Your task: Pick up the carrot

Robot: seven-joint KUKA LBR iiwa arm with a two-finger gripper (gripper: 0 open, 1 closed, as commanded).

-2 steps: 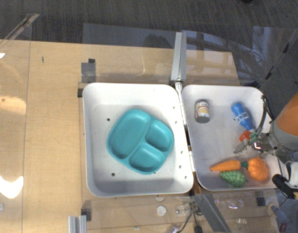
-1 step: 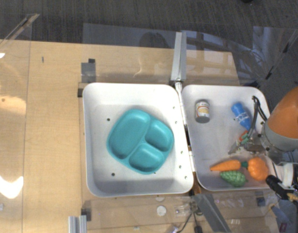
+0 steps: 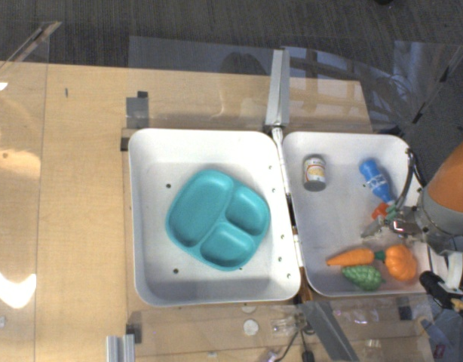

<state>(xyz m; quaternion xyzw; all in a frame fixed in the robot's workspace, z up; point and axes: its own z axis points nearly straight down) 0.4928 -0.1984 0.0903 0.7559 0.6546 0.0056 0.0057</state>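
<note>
The carrot is orange with a small green top and lies on its side near the front of the right bin. My gripper hangs low over the bin's right side. It is just above and to the right of the carrot and apart from it. A small red piece shows right beside the gripper. The arm's orange band rises behind it at the right edge.
A knobbly green vegetable and a round orange fruit crowd the carrot's front and right. A blue bottle and a small can lie farther back. The left bin holds a teal divided plate.
</note>
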